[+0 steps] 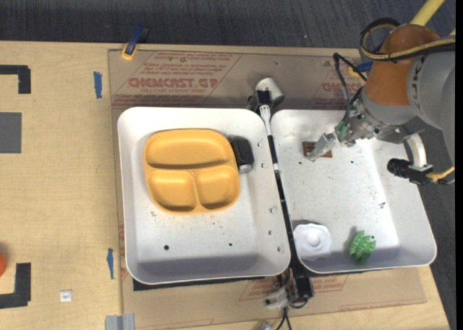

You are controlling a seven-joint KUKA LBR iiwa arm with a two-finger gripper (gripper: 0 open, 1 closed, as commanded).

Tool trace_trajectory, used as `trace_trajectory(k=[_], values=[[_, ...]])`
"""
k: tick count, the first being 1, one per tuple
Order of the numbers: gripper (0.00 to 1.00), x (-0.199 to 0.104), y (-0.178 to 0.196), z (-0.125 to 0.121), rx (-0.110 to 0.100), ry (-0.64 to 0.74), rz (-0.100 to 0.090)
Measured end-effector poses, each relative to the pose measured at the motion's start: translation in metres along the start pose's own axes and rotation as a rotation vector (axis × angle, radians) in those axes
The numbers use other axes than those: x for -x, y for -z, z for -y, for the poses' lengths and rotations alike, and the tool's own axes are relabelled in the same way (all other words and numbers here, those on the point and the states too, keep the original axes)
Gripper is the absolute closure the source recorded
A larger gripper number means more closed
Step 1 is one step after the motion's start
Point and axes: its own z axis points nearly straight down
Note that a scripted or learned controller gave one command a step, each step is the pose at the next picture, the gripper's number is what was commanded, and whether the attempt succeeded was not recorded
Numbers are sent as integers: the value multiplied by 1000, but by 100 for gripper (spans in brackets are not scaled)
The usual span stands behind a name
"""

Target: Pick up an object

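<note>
Here, your nearest candidate is a small brown piece [317, 149] lying in the right bin [405, 245], just beside the jaws [340, 133]; whether it's gripped, or how wide they stand, you can't tell. A green toy [362, 244] and white cap [312, 239] sit near the front wall. A yellow tray [192, 169] fills the left bin [137, 249].

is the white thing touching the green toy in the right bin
Apart. The camera view shows the white object by the right bin's near-left corner and the green toy to its right, with a plain strip of bare bin floor between them.
</note>
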Motion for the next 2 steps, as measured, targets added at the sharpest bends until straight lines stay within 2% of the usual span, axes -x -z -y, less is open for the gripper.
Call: trace_trajectory(k=[1, 2], values=[[0, -27, 0, 51, -3, -94, -3], [0, -29, 0, -8, -2, -165, -1]])
